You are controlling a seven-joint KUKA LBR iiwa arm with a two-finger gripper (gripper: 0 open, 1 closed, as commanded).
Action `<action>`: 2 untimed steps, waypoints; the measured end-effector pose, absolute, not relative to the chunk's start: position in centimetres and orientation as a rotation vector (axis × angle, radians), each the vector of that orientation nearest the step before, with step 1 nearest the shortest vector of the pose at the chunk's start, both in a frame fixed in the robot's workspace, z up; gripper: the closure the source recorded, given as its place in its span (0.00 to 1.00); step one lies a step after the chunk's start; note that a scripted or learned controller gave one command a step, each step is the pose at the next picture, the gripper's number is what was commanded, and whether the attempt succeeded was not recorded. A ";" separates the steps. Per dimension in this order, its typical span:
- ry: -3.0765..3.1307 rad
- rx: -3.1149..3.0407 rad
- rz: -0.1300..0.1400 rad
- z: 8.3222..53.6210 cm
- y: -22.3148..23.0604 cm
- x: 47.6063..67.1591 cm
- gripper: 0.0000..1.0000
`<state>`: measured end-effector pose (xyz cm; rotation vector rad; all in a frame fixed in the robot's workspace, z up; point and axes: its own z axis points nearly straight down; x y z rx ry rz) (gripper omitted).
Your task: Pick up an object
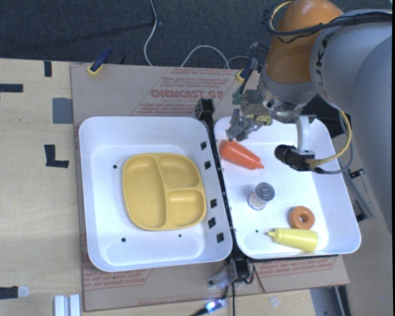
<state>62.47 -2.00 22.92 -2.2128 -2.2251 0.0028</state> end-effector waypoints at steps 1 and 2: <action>-2.225 -2.215 0.003 22.5 3.1 62.6 1.00; -2.225 -2.213 0.004 21.7 7.7 60.9 1.00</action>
